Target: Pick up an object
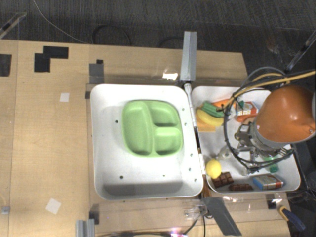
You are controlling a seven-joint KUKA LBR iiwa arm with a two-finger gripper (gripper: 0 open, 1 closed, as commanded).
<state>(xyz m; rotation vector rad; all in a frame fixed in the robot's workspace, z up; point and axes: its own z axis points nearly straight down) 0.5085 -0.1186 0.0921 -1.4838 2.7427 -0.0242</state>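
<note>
Now we are hovering the gripper (248, 158), grip state unreadable, over the right bin (296, 179), needing descent toward the yellow ball (214, 168).

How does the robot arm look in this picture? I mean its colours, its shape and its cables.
The arm shows a large rounded orange band above a grey wrist section. Black cables loop around it on the left, and a yellow cable runs over the top. The lower parts are dark metal, too cluttered to make out.

Grey arm (269, 139) with a rounded orange band (286, 113)
Black cables (237, 95) loop around the wrist, with thin yellow and orange wires among them, over grey metal parts below the orange dome
</note>
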